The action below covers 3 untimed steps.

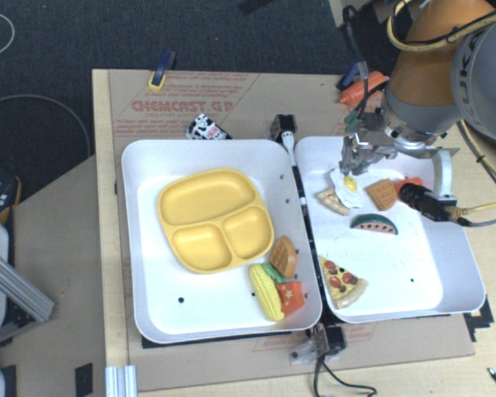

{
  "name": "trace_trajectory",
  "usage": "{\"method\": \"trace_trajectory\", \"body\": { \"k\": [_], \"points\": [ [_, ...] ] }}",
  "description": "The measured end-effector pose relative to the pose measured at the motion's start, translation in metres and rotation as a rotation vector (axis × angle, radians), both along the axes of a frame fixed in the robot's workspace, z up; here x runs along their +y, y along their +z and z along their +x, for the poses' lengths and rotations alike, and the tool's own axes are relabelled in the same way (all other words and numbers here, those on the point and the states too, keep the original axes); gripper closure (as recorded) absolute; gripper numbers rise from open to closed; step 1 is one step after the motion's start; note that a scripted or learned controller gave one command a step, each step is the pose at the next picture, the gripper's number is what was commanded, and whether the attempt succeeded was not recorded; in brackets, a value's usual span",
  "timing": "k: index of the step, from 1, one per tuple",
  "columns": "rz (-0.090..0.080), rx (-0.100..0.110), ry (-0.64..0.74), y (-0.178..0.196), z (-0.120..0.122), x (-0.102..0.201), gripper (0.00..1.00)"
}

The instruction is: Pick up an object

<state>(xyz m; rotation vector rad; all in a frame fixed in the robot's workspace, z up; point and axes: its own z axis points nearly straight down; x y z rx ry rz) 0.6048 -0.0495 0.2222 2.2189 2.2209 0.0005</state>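
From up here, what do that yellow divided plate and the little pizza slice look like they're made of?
The yellow divided plate looks like moulded plastic: one even colour, rounded compartment walls, a soft sheen. The pizza slice in the right bin seems to be toy food, probably plastic or rubber, with flat painted-looking toppings and a smooth crust edge. Which of the two can't be told from this view.

Count of items observed. Bins: two, one under the gripper (353,162), right bin (446,288), and one beside it, left bin (140,222). Trays: one yellow tray (215,219), three compartments, well clear of the gripper. Toy foods: eight. By the gripper: egg (350,184), toast (382,193), wedge (332,201), watermelon (374,224). Farther off: pizza (344,280), corn (265,291), bread (283,255), red piece (291,297).
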Motion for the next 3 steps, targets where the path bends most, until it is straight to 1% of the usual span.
{"method": "trace_trajectory", "body": {
  "k": [1,2,3],
  "points": [
    [0.002,0.003,-0.002,0.012,-0.013,-0.005,1.00],
    [0.002,0.006,-0.001,-0.007,-0.007,-0.005,1.00],
    [0.001,-0.002,0.000,0.013,-0.012,-0.004,1.00]
  ]
}}
